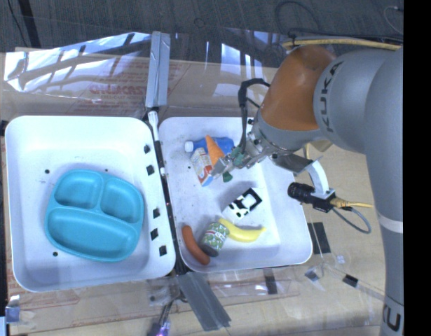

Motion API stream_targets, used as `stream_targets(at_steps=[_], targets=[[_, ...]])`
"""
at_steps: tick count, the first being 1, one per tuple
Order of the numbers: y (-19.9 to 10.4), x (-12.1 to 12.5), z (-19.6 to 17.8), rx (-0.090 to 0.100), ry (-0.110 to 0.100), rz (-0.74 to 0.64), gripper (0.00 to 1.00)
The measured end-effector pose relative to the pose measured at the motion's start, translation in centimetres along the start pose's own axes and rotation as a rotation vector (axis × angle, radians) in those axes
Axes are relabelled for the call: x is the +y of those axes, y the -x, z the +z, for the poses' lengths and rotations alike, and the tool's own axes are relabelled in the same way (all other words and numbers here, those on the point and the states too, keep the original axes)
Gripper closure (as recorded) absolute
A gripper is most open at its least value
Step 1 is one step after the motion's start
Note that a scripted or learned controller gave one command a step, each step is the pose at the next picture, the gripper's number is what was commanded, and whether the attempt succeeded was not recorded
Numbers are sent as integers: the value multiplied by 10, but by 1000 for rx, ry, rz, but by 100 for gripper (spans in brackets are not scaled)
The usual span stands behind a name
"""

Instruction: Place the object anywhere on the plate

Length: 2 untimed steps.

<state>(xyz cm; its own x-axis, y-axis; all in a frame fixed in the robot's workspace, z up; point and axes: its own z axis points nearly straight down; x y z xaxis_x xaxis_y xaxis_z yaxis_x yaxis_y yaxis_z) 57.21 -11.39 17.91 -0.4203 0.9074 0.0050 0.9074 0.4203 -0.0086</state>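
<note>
A blue divided plate (96,215) lies in the left bin (33,138). In the right bin (289,208), my gripper (231,165) is low over the upper middle. Its tip is against the right side of an orange, white and blue packet (209,154). Whether the packet is held cannot be seen. Other objects lie further toward the front: a black-and-white block (244,203), a yellow banana (243,233), a green can (215,236) and a reddish-brown sausage (195,245).
The grey arm with its orange band (296,93) reaches in over the right bin's back right corner. A black cable plug (308,193) hangs over the right rim. A divider wall (159,187) separates the two bins.
</note>
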Motion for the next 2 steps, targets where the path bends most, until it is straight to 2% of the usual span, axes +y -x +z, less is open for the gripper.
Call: stream_targets(at_steps=[1, 2], targets=[[-60, 6, -9, -1, 0, -234, 100], [-160, -27, -67, -4, 2, -180, 100]])
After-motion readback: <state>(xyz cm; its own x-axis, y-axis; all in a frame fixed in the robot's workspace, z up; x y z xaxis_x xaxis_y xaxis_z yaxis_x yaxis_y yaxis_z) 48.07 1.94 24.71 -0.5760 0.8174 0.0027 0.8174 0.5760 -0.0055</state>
